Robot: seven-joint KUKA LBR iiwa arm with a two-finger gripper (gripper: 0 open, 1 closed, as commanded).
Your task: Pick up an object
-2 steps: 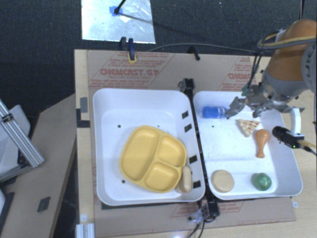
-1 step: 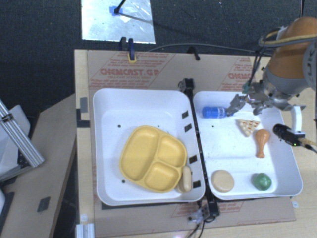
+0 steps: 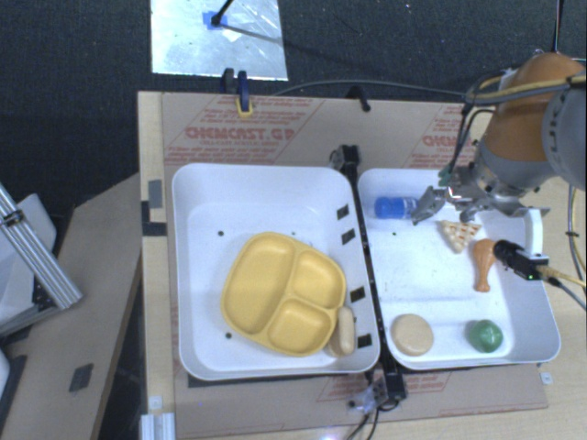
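Note:
In the right bin (image 3: 523,360) lie a blue can (image 3: 393,207) on its side at the back left, a tan wedge-shaped piece (image 3: 457,235), an orange drumstick (image 3: 482,262), a round beige bun (image 3: 412,334) and a green lump (image 3: 484,335). My gripper (image 3: 447,211) hangs over the back of this bin, between the blue can and the wedge and just above the wedge. Its two grey fingers (image 3: 425,207) are spread, so it is open with nothing between them.
The left bin (image 3: 197,246) holds a yellow divided plate (image 3: 280,291) and a small beige roll (image 3: 344,330) at the plate's right edge. A black divider with clips (image 3: 362,264) runs between the bins. A black cable (image 3: 527,266) crosses the right bin's right rim.

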